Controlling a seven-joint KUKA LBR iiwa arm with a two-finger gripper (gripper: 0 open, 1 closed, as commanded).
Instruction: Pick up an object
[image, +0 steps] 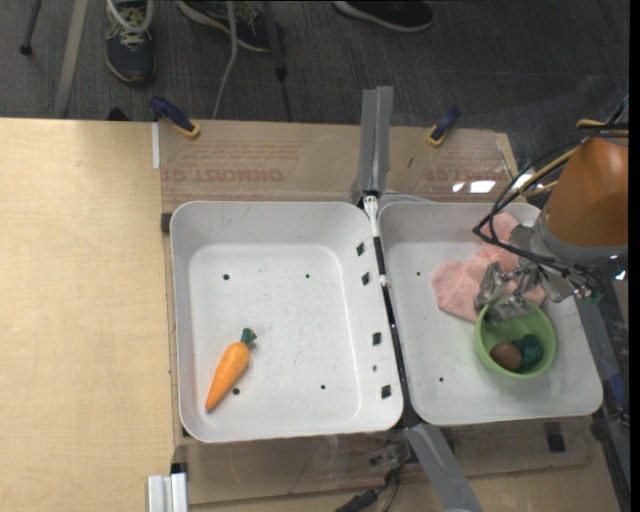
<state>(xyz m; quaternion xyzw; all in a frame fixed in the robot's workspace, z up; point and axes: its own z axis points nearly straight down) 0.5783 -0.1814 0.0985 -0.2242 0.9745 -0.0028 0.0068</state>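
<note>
On the left, the pale wooden worktop is bare, and beside it a sheet of brown cardboard lies under the two white bins. The left bin holds a toy carrot, orange with a small green top, lying at a slant near the front left corner, its green end pointing up and to the right. A grey bar runs along the line where the two bins meet. In the right bin there is a pink cloth, crumpled, in the back half of the bin. Just to the right of the cloth stands a green bowl, and inside it are a brown rounded object and a dark green object, touching each other; what they are exactly is too small to tell. The gripper hangs over the back rim of the green bowl, at the edge of the pink cloth, and I cannot tell if it is released or clenched, or if it grasps something. Above it is the orange band of the arm, with black cables around it
</note>
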